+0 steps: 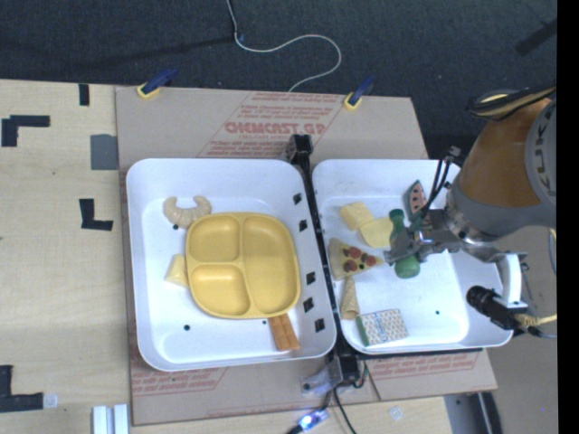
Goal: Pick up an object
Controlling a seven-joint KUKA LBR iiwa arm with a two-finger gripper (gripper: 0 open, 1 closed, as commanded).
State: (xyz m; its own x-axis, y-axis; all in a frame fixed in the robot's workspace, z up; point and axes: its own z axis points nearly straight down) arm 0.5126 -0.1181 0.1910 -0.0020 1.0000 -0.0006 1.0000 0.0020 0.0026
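1. A small green bottle-like object (403, 242) is seen in the right bin (452, 333), left of its middle, directly at the gripper (409, 247).
2. The gripper is placed over this green object; whether the object is pinched cannot be told.
3. Just left of it, pale yellow cheese-like pieces (366, 225) and a pizza slice (351, 259) are laid near the divider.
4. A watermelon slice (415, 195) is found toward the far wall; a patterned packet (383, 326) is found near the front wall.
5. The left bin (149, 242) is occupied by a yellow divided plate (242, 264), a croissant-shaped piece (185, 210) and a brown stick (283, 332).
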